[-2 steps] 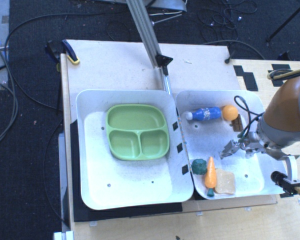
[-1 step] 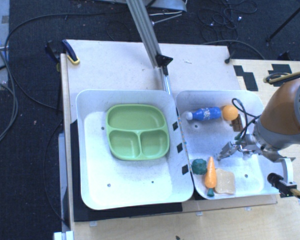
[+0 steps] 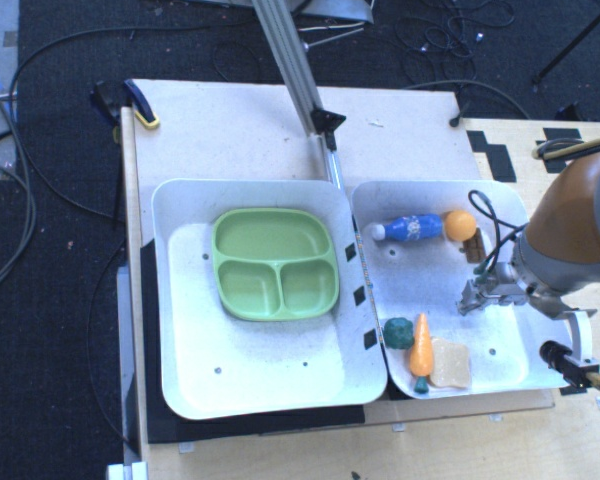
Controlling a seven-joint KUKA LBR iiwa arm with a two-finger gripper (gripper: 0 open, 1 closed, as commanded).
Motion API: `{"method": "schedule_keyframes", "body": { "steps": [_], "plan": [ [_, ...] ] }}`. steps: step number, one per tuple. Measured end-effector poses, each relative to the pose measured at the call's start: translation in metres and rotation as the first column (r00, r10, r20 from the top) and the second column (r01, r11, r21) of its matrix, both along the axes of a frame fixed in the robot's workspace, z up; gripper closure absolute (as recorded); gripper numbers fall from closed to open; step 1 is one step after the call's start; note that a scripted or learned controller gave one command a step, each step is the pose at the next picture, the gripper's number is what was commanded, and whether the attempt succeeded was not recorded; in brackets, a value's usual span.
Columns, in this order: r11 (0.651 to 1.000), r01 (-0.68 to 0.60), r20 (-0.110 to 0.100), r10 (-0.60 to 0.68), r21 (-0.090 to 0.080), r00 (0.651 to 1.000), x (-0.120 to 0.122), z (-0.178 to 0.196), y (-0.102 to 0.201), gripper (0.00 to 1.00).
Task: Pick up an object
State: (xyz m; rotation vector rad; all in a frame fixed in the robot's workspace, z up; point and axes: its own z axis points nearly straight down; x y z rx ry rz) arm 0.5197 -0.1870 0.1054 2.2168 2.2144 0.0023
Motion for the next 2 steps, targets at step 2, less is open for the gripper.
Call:
{"method": "schedule_keyframes", "body": {
  "steps": [2],
  "plan": [
    [1.0,-0.003,-0.004,0.003,0.003,1.0,0.0,0.099,-0.008,1.0]
  ]
}}
